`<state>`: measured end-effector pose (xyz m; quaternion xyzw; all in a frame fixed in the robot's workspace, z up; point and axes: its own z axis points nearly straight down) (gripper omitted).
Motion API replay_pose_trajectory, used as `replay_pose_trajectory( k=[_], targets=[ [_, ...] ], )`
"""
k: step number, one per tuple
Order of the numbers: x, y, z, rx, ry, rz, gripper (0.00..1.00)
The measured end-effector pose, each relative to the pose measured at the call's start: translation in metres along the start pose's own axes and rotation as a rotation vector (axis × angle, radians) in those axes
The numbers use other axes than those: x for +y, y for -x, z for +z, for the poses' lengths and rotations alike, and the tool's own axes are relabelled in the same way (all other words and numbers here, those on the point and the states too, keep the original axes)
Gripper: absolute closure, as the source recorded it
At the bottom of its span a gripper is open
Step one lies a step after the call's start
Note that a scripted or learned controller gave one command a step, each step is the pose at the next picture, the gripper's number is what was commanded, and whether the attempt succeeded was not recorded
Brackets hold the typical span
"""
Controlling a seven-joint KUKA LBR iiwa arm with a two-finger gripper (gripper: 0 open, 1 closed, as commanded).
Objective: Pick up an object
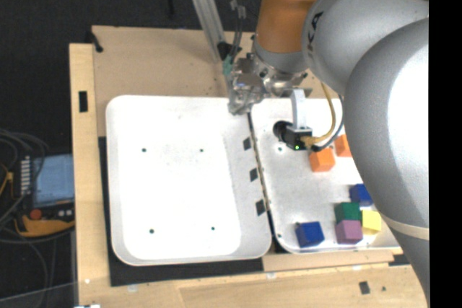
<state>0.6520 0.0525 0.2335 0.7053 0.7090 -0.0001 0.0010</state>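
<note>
Resting nearest, at lower right of the right bin point(285, 187): blue cube point(310, 234), purple cube point(349, 230), yellow cube point(371, 220), green cube point(349, 211), second blue block point(359, 193). Farther up: orange cube point(322, 160), another orange block point(342, 146) beside the arm. Left bin point(173, 177) on the worktop point(83, 112). Gripper point(242, 99) at the bins' far edge, upper centre; its fingers' state cannot be told.
</note>
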Motion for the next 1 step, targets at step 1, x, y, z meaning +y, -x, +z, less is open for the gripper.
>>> replay_pose_trajectory(
  k=[1],
  targets=[
    [0.0195, -0.0433, -0.0017, 0.001, 0.002, 0.000, 1.00]
  ],
)
